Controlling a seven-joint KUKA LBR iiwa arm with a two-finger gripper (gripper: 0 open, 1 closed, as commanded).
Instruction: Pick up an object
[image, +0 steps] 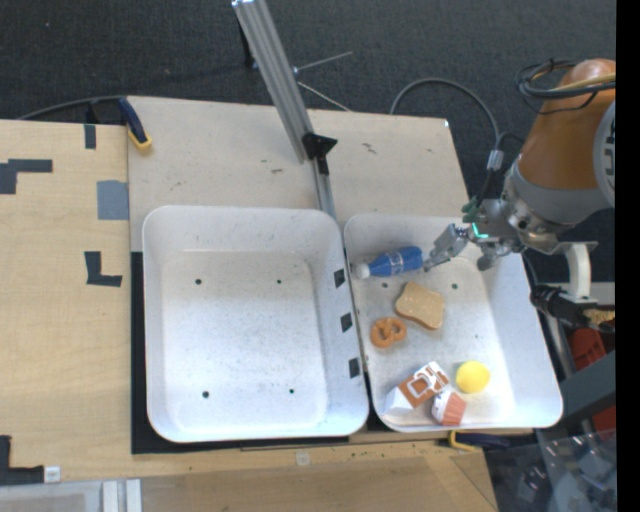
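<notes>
The right bin (520, 330) holds several objects. A blue bottle (393, 263) lies on its side near the bin's far left. A bread slice (420, 305) sits in the middle, with a brown pretzel (388, 331) just left of it. At the front are an orange-and-white carton (426, 384), a yellow ball (473, 377) and a small red-and-white piece (450, 408). My gripper (465, 253) hangs over the bin's far right part, open, with nothing between its fingers. One fingertip (443, 248) is close to the bottle's right end.
The left bin (160, 300) stands beside the right one. A slanted metal pole (285, 85) crosses the bench behind the bins. A black cable (440, 90) loops at the back right. The arm's orange band (565, 140) rises at the right.
</notes>
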